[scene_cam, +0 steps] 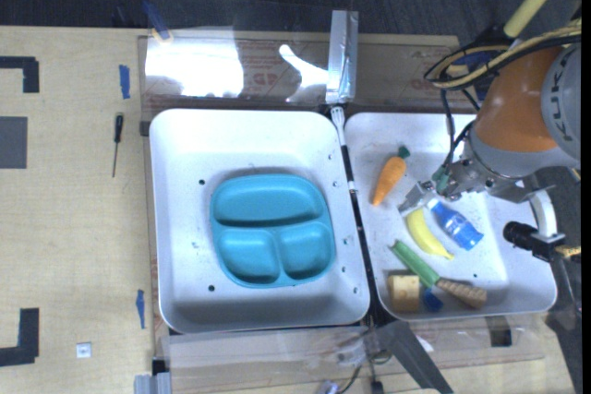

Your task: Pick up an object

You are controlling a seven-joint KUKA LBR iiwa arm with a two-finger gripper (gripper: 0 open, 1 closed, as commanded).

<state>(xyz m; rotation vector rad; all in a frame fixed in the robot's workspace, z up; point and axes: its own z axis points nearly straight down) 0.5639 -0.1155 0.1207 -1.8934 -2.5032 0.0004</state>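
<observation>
Below the orange-banded grey arm (526,120), two-finger gripper (427,192) inside right shallow white bin (531,286), finger state cannot tell, yellow plastic banana (426,233) just beneath gripper, small blue bottle (457,225) touching banana, orange toy carrot (389,179) beside gripper, blue divided tray (271,228) in left white bin (180,198).

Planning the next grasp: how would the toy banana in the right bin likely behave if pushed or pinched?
The banana looks smooth and glossy, so it may slip when pinched. Its curved shape suggests it would pivot or rock rather than slide straight. It lies against the blue bottle and near the green stick, so a push would probably shift those too.
</observation>
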